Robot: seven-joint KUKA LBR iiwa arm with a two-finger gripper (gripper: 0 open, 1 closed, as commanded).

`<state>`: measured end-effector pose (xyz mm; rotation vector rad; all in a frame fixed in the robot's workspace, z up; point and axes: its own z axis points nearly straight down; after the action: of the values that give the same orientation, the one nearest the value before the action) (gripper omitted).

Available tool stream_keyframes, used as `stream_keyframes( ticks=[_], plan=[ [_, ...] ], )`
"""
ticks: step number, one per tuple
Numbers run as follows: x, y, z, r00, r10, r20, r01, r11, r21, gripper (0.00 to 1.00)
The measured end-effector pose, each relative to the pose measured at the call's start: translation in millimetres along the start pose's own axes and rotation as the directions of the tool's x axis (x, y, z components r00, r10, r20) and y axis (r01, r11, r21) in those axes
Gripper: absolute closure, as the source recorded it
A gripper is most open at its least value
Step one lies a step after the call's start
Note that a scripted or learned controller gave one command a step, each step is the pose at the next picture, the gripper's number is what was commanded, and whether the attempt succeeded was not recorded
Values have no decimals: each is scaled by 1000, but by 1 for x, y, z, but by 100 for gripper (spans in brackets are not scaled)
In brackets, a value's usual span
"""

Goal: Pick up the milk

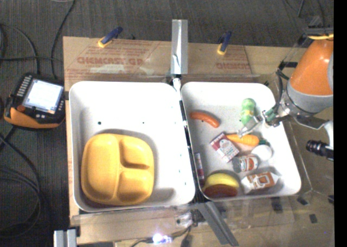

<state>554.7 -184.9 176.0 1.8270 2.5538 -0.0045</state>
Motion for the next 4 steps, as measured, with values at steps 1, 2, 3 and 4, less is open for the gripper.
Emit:
stream_keyframes(
  ticks=[1, 2, 3, 4],
  plan=[
    [-31, 0, 34, 956, -293, -1, 293, 956, 0, 0],
    [0, -42, 85, 932, -362, 13, 362, 932, -12, 0],
    [-26, -16, -83, 995, 102, 1, -102, 995, 1, 0],
    [-15, -68, 14, 997, 78, -3, -78, 997, 2, 0]
  ],
)
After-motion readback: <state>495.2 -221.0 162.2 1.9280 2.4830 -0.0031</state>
